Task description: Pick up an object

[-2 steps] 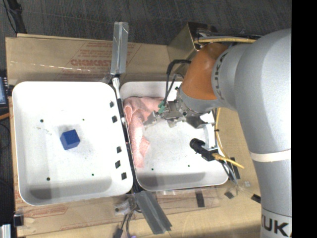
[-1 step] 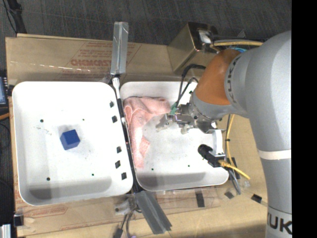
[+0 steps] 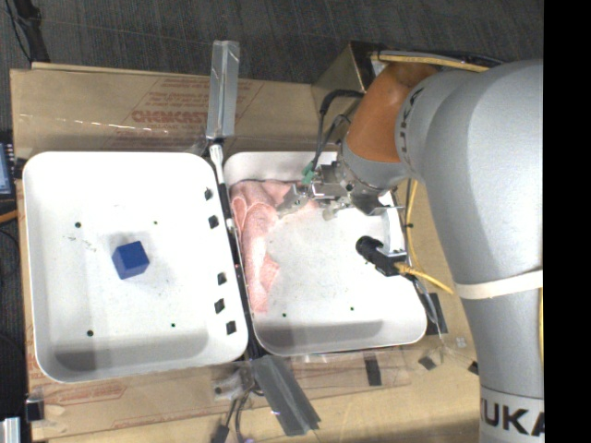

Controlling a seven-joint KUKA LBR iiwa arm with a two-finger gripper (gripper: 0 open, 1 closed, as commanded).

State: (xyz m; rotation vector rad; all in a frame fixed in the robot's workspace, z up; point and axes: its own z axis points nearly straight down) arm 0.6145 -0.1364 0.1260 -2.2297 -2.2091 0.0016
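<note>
currently: gripper [image 3: 319,195] low in right bin [image 3: 369,326], beside pink cloth [image 3: 254,224].
finger opening: cannot tell. blue cube [image 3: 130,258] sits apart in left bin [image 3: 55,192].

Two bins, both white: left bin [image 3: 55,247], right bin [image 3: 369,326], small dark dots on floors. Cube [image 3: 130,258] in left bin: solid blue. Cloth [image 3: 257,233] in right bin: pale pink, mottled with white. Arm [image 3: 489,201]: grey, orange band [image 3: 379,118] above wrist, black lettering low on casing. Cardboard [image 3: 111,109] under bins: brown, faded red print. Cable [image 3: 429,280]: yellow. Floor [image 3: 277,17]: dark grey.
</note>
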